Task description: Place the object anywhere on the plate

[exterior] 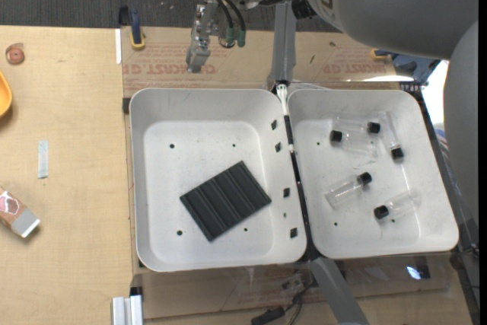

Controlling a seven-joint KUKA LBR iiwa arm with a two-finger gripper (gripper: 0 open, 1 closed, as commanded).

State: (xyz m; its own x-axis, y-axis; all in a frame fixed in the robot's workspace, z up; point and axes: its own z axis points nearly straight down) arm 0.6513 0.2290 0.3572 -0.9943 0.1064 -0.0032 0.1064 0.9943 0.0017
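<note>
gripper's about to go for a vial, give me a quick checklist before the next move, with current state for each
1. Plate in place: ok, the dark ribbed plate lies flat in the left bin.
2. Plate free to receive: ok, nothing rests on it.
3. Objects available: ok, clear vials with black caps lie in the right bin.
4. Vials separated enough to pick: ok for most, they lie spread apart.
5. Gripper position: not ok, it hangs above the cardboard behind the left bin, not over the vials.
6. Gripper holding anything: ok, nothing is seen in it.
</note>
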